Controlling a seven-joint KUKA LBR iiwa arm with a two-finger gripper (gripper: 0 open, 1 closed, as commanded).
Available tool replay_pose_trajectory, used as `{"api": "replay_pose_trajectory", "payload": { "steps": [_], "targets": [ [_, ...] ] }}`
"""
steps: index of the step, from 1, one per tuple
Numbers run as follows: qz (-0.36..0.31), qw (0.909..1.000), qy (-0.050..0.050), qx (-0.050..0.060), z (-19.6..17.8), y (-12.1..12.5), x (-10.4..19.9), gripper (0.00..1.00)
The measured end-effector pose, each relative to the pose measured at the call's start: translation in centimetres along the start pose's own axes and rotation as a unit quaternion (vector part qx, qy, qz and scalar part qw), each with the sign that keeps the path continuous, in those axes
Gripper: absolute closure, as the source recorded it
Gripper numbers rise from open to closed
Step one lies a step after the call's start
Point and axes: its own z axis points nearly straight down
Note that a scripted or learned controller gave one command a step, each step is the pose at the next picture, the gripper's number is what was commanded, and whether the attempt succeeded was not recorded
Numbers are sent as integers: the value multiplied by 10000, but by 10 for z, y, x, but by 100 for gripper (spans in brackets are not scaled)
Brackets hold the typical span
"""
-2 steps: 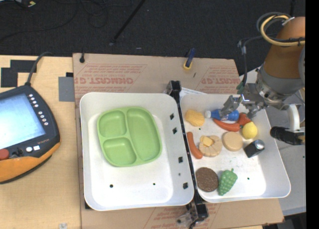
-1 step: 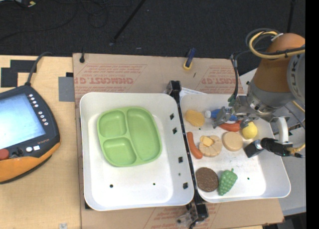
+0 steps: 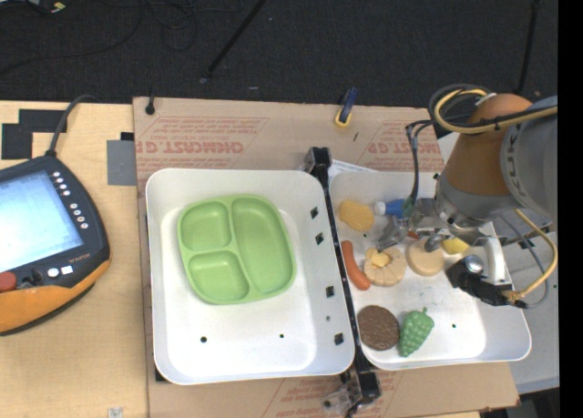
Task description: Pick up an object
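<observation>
The gripper hung low over the right bin, in the right middle of the frame, its metal tip down among the toy food. Whether the fingers were spread or closed could not be told; the wrist and cables hid them, and nothing showed plainly held.

Directly beneath and slightly left of the tip lay a pale round slice, with a second tan disc just beside it on the right. Judged from this, the nearest candidate sat almost straight below, a touch toward the lower left, and being round it offered no long axis to align to.

An orange carrot-like stick lay just left of the slice, its length running from upper left to lower right, close enough to crowd a grasp. A yellow lump sat up and left, near the bin's divider. Farther down the frame a brown disc touched a green knobbly piece. The left bin held a green divided plate, well apart from the arm.
</observation>
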Motion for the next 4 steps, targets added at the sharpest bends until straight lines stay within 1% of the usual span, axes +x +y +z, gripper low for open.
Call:
{"api": "replay_pose_trajectory", "payload": {
  "steps": [1, 2, 3, 4],
  "targets": [
    [0, 10000, -39, -89, 21, 4, 0, 0],
    [17, 9999, -43, -102, 10, 5, -2, 100],
    [20, 10000, -13, -60, -51, 4, -5, 100],
    [10, 10000, -16, -68, -113, 5, -4, 100]
  ]
}}
